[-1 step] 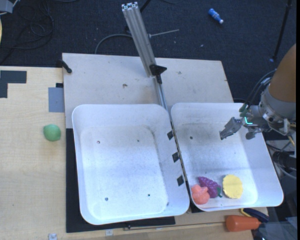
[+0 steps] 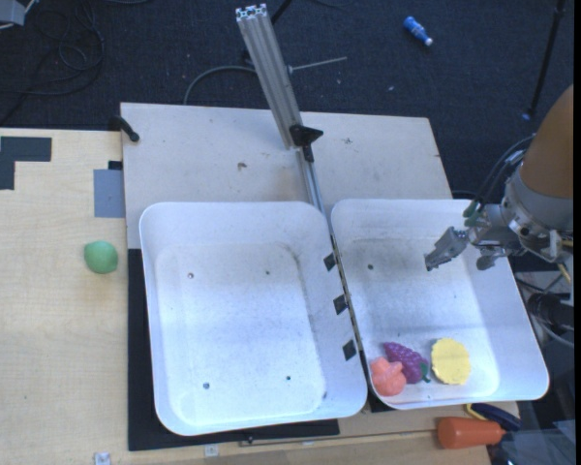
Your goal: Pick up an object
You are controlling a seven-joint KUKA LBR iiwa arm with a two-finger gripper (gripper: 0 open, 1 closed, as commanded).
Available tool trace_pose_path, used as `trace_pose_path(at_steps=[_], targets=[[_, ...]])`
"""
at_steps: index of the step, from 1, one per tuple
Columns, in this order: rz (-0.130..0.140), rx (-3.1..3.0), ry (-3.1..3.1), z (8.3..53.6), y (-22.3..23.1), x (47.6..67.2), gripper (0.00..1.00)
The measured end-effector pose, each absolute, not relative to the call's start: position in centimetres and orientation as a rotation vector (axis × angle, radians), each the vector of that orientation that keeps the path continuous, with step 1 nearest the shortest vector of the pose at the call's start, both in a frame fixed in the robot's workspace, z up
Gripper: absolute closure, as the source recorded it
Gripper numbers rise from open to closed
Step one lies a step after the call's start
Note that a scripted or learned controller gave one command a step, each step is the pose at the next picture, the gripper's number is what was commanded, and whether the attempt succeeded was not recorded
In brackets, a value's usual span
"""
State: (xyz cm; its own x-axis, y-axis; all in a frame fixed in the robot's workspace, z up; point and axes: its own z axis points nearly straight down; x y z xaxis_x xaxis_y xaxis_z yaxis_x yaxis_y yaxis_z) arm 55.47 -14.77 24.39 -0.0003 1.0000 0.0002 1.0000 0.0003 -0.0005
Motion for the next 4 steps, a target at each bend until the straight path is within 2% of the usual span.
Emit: trace_pose_path(at_steps=[2,3,4], targets=[[0.005,-2.217,-2.219,12.0,-14.0,55.3,0.00],[-0.001,-2.222,-2.222,9.2,-13.9,55.3,0.00],[-0.003,-2.226,-2.222,10.3,-14.0,55.4,1.00]])
